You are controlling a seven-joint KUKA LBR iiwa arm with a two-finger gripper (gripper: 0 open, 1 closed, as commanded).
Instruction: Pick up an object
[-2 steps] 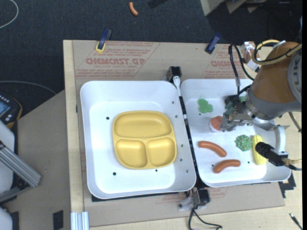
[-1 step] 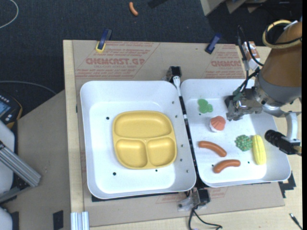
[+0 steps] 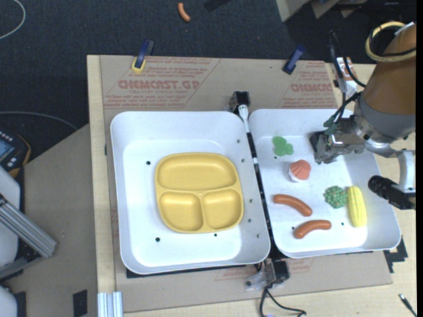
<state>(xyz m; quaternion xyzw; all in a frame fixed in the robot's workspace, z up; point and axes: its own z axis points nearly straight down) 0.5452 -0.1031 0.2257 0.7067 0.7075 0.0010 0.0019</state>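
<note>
- the right bin (image 3: 370,121) is the landmark; the gripper (image 3: 323,152) hangs over its upper middle, and i cannot tell how its fingers stand.
- green leafy piece (image 3: 283,146) lies just left of the gripper, the red-and-white piece (image 3: 299,170) below it; both are apart from the tool.
- two sausages (image 3: 293,205) (image 3: 312,228) lie towards the bin's near rim, with bare floor between them.
- broccoli (image 3: 335,196) touches the corn cob (image 3: 357,206) near the right wall.
- left of the bin, the yellow divided plate (image 3: 198,191) sits mid-floor in the left bin (image 3: 129,177).
</note>
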